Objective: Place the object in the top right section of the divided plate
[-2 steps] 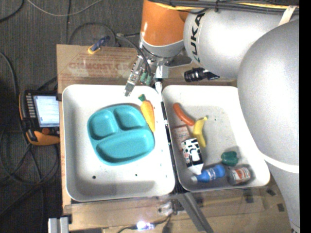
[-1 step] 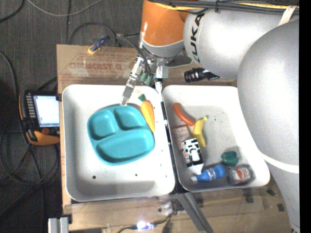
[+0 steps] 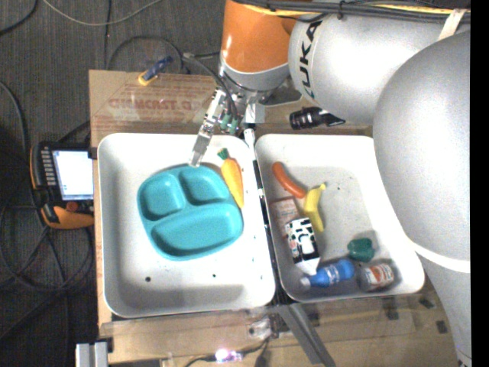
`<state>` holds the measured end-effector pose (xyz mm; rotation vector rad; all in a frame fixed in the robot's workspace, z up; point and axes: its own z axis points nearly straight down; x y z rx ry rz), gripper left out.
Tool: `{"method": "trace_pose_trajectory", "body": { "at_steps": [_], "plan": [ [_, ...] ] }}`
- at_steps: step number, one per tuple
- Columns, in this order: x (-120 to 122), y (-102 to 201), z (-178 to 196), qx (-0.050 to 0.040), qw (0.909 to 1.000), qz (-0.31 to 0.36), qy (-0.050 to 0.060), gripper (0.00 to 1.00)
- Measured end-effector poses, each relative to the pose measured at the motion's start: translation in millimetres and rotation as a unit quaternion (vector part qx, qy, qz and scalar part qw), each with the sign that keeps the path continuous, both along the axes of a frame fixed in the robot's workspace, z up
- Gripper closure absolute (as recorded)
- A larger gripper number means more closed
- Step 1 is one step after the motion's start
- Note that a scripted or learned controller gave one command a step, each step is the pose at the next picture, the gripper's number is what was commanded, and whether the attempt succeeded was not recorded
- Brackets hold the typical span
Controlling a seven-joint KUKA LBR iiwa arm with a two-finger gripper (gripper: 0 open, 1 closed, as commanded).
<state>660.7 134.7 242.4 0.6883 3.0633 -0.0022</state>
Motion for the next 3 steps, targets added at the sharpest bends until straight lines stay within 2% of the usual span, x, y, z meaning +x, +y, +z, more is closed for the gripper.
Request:
{"method": "trace_pose_trajectory", "body": {
  "at_steps": [2,3],
  "plan": [
    [0.0,0.0,0.0,0.0000,1.0000,0.000,0.000,0.00],
    [-9.1,3.7,-96.6,0.0002,0.9960,0.089,0.001,0.00]
  ]
}}
